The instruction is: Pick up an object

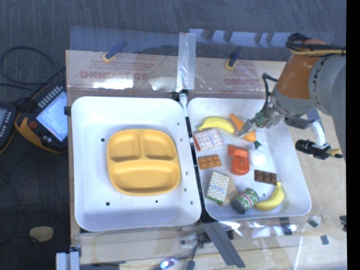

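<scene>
End effector [251, 127] state unclear, w/ carrot [237, 122] nearby; no legible labels

bright, even overhead light; glare on clear sheet [121, 83]; mildly soft focus

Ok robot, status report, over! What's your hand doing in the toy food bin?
Hand low in right bin, at orange carrot piece. Grasp not confirmed. Banana and white piece crowd close by. Yellow tray sits in left bin.
</scene>
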